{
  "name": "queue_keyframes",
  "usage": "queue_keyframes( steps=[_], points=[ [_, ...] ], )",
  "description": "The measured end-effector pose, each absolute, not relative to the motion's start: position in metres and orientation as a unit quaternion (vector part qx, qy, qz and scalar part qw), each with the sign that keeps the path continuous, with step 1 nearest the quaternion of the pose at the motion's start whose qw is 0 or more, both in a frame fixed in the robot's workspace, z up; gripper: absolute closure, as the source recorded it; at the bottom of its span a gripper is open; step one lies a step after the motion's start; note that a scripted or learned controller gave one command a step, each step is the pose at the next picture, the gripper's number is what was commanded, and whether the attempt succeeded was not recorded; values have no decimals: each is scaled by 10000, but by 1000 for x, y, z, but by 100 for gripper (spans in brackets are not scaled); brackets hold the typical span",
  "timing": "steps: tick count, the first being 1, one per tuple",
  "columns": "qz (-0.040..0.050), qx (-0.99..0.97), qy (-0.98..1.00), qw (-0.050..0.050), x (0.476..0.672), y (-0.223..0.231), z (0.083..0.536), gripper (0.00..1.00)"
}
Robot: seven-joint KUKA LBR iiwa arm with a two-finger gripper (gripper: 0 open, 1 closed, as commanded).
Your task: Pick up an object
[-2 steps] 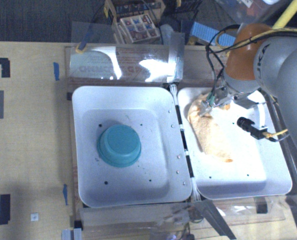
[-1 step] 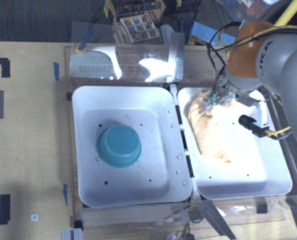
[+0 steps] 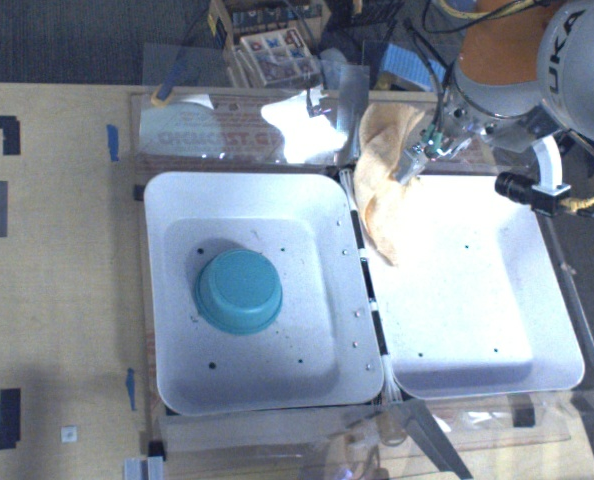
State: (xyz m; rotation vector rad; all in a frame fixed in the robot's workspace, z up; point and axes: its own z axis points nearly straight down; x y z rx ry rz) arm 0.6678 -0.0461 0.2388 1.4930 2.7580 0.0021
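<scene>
**Cloth at the gripper, lift unconfirmed**

Gripper [image 3: 414, 167] of the grey arm sits at the far left corner of the right-hand shallow white bin [image 3: 537, 368], its tip pressed into the upper part of a crumpled tan fabric cloth [image 3: 382, 203]. The cloth drapes over the bin's far rim and down along the divider between the two bins, its lower end resting on the white floor. How the gripper itself is set cannot be told at this size, so a grasp is not confirmed. A round teal plastic bowl [image 3: 239, 290], upside down, lies well apart in the middle of the left-hand shallow white bin [image 3: 177, 208], untouched.

Judged from this, the approach to the cloth looks finished; what remains is a secure grasp and raising the cloth clear of the bin
</scene>
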Motion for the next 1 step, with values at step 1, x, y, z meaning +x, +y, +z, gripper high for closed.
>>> queue_keyframes(
  steps=[1],
  points=[
    [1, 6981, 7160, 18, 667, -95, 220, 100]
  ],
)
